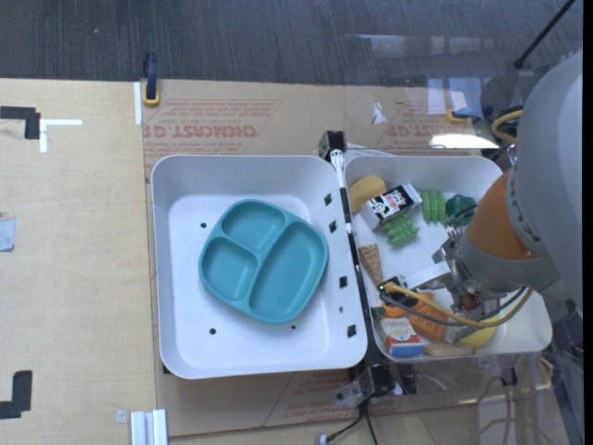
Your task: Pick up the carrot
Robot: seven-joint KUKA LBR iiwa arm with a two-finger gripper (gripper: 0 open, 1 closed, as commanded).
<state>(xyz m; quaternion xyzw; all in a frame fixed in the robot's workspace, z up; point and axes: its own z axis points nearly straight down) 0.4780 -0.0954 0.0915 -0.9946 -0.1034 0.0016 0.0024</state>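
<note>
The carrot (429, 324), orange and elongated, lies near the front of the right bin (419, 162), beside a small orange carton (398, 334). A yellow cable loops across it. My gripper (460, 295) is lowered into the right bin just above and to the right of the carrot, below the orange wrist band (496, 225). The wrist hides much of the bin's right side, and I cannot see whether anything is held.
A teal divided plate (264, 260) rests in the left bin (176, 248). The right bin's back holds a yellow item (366, 189), a black-and-white carton (389, 203) and green toys (404, 229). A banana (478, 336) lies at the front right.
</note>
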